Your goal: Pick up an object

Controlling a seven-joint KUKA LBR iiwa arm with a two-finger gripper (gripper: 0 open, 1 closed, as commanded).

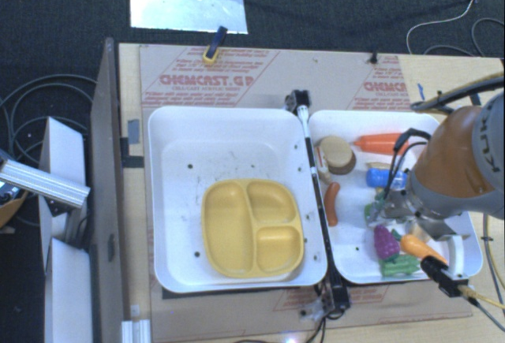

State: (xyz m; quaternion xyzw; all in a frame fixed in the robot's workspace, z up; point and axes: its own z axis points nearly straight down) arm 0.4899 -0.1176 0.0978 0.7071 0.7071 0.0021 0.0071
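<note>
Overhead, the bench carries two shallow white bins side by side: the left bin (170,176) and the right bin (347,270). A yellow divided plate (252,227), with three compartments, lies flat in the lower middle of the left bin, nothing on it. Candidate objects all sit in the right bin. A tan round piece (337,154) lies at the upper left of that bin, close to the divider between the bins. An orange carrot (379,143) lies just to its right, along the far wall. A red-brown sausage (332,203) lies lengthwise near the divider, below the tan piece. A blue object (379,175) sits mid-bin, partly covered by the arm. A purple grape-like piece (386,241) lies toward the near wall, with a green piece (399,266) just below it, touching or nearly so. A small orange item (415,244) lies just right of the purple piece. The arm (458,164) enters from the right, its orange band over the right side of the right bin. The gripper (387,207) is low over the middle of that bin, near the blue object and just above the purple piece; its state cannot be read from this angle, and no object is seen in its grasp.
</note>
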